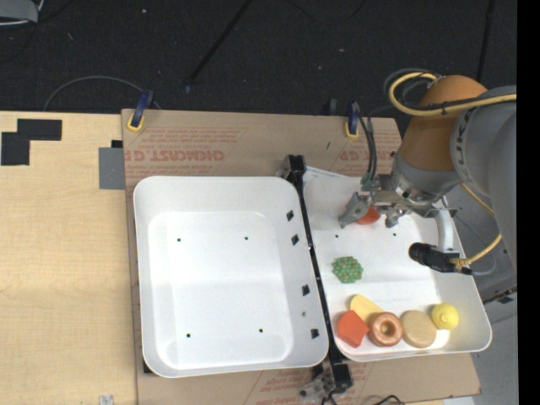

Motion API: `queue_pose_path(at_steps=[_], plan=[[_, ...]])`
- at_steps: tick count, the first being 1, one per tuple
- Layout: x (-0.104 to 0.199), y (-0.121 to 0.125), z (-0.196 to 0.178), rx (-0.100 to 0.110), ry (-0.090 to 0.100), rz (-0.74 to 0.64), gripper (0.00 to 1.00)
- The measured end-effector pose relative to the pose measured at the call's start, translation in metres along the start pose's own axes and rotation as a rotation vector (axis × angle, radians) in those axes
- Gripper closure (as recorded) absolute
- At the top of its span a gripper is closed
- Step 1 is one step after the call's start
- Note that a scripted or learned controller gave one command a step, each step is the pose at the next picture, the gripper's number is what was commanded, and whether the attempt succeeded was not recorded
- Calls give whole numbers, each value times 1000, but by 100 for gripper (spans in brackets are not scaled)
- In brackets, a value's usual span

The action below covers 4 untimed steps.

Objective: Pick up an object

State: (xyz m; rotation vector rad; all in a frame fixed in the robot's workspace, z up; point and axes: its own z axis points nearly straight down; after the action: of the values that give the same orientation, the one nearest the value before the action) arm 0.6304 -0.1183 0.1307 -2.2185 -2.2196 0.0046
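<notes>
My gripper (pixel 371 215) hangs over the far part of the right bin (pixel 472 344), its two grey fingers (pixel 349 214) spread apart. A small red object (pixel 368 216) shows between them, low against the bin floor; whether the fingers touch it I cannot tell. A green bumpy ball (pixel 347 268) lies alone mid-bin, nearer the camera than the gripper. Along the near rim sit a yellow piece (pixel 364 307), a red-orange block (pixel 352 328), a brown ring like a donut (pixel 386 329), a tan round piece (pixel 417 328) and a yellow lemon-like object (pixel 445 315).
The left bin (pixel 152 226) sits beside the right one, with a black divider strip (pixel 305 251) along their shared edge. The arm's orange band (pixel 439 125) and grey body rise at the right. Clamps (pixel 353 123) hold the cardboard at the back.
</notes>
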Motion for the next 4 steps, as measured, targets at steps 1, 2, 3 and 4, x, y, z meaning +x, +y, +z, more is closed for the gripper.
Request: queue_pose_path(at_steps=[1,2,3,4], plan=[[-1,1,-12,-4,-1,1,100],[-2,2,-55,-7,-1,1,100],[-3,2,-107,-8,-1,2,100],[49,-16,-98,-3,1,-2,100]])
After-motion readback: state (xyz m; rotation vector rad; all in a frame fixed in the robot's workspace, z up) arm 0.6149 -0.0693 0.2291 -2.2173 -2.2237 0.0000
